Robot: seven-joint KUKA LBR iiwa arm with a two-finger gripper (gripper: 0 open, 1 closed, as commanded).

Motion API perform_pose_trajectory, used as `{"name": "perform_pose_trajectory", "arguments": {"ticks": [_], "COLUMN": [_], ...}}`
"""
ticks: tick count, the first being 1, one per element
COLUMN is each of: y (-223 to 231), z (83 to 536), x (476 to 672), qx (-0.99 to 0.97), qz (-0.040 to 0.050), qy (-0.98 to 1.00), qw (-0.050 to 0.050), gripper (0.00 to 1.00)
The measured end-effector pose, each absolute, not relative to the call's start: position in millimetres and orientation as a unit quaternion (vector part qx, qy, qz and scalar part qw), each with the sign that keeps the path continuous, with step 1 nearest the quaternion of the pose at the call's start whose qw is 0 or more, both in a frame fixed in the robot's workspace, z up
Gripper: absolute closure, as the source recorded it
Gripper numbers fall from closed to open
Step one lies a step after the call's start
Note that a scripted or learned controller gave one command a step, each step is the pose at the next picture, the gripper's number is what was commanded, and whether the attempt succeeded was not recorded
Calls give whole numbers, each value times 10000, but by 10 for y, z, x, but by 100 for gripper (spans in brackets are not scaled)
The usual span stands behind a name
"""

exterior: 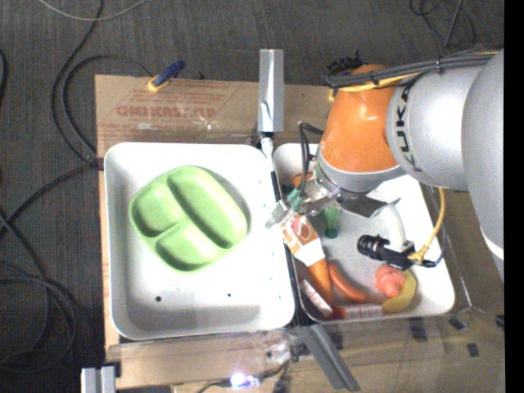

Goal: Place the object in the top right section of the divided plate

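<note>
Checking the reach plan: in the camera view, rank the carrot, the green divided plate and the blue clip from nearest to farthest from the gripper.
1. Carrot, in the right bin just below the gripper.
2. Green divided plate, in the left bin, across the bin walls.
3. Blue clip, on the cardboard at the far upper left.

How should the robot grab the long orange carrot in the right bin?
Probably from above, across the middle of the carrot: it lies flat and narrow. The brown-and-white packet overlaps its upper end, and a red sausage-like toy lies close beside it.
</note>
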State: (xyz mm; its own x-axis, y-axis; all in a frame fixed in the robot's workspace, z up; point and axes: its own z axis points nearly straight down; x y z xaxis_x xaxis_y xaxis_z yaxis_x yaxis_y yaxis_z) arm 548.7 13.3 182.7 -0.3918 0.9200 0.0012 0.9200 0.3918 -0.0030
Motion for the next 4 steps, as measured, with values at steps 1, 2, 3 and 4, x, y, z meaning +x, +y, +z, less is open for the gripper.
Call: {"name": "perform_pose_trajectory", "arguments": {"ticks": [1,2,3,4], "y": [924,1140,1822,1662], "z": [1827,1162,1686,2448], "x": [6099,5450,5099,5191], "qx": [-4479,-5264,-6013,-6477], "qz": [2,-158,18,25], "qy": [-8941,-8499,-7991,-7619], "qw": [10,-186,9,-9], "gripper": [100,100,100,100]}}
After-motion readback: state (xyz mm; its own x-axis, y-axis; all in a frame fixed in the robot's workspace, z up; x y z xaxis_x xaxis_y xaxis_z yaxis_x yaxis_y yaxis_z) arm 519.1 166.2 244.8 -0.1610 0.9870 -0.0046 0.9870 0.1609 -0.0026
